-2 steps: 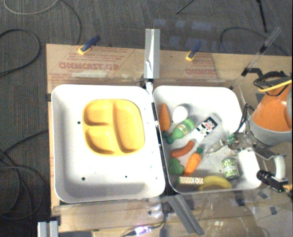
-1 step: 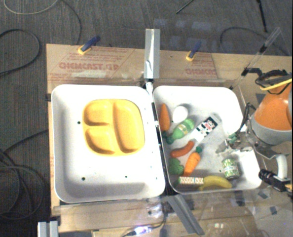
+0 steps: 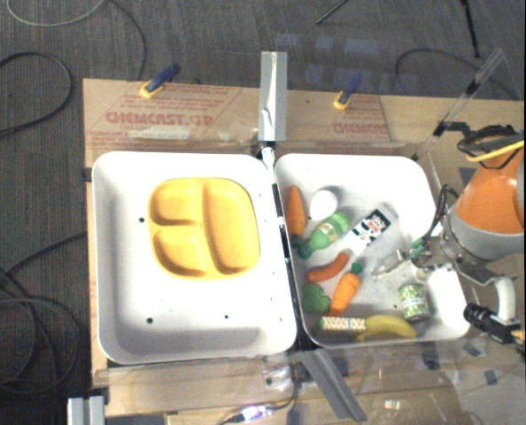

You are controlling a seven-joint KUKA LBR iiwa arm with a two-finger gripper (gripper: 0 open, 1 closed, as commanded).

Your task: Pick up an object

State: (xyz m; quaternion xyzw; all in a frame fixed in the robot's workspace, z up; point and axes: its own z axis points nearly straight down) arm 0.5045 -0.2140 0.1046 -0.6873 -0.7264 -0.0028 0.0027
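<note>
My gripper (image 3: 403, 260) reaches in from the right, low over the right part of the right bin (image 3: 421, 173). It hangs just right of a white bottle with a black and red label (image 3: 370, 228) and just above a small green jar (image 3: 413, 300). Also in this bin are an orange carrot (image 3: 295, 211), a white egg (image 3: 323, 204), a green bottle (image 3: 325, 233), a red sausage (image 3: 328, 267), a second carrot (image 3: 344, 292), a broccoli piece (image 3: 315, 299), a banana (image 3: 388, 327) and a wrapped bar (image 3: 341, 324).
The left bin (image 3: 121, 308) holds a yellow divided plate (image 3: 204, 226). The arm's orange band (image 3: 491, 198) rises over the right bin's right wall. Clamps and cables lie beyond the cardboard at the back.
</note>
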